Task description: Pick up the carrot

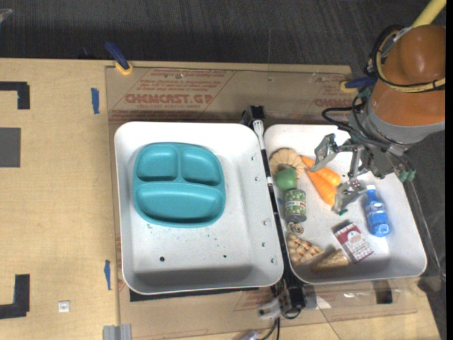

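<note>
Two white bins side by side on the table [56, 190]. Left bin [141, 261] holds a teal divided plate [180, 183]. Right bin [407, 257] is cluttered: carrot [322, 181] near the top middle, green ball [287, 178] just left of it, small can [295, 204] below the ball, blue bottle [376, 213] to the right, red-and-white packet [353, 240] lower down. Arm reaches in from the right; gripper [338, 173] sits over the carrot with fingers [326, 147] spread on either side, carrot not lifted.
</note>
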Controlling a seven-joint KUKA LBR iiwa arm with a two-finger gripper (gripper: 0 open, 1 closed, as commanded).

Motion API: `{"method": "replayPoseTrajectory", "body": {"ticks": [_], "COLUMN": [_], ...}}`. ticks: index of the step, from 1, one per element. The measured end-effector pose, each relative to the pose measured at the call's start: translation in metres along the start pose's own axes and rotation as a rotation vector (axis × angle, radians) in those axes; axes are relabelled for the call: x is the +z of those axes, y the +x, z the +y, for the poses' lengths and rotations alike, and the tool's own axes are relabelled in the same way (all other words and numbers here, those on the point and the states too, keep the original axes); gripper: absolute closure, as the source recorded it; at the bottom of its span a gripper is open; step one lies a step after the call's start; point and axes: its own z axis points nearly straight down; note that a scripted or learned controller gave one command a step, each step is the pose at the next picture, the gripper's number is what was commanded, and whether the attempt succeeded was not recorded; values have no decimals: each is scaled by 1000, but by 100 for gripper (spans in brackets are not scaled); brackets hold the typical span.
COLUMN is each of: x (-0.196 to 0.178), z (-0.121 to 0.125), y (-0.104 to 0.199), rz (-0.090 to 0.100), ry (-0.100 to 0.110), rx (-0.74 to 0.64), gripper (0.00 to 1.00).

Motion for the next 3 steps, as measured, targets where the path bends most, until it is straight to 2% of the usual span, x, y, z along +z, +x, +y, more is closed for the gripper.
{"method": "replayPoseTrajectory", "body": {"ticks": [1,2,3], "x": [67,140,129], "z": [-24,-55,-55], "y": [3,-2,-5], "rz": [6,-1,-8], "ry": [-3,2,3], "rx": [-114,77,76], "gripper": [0,0,100]}}
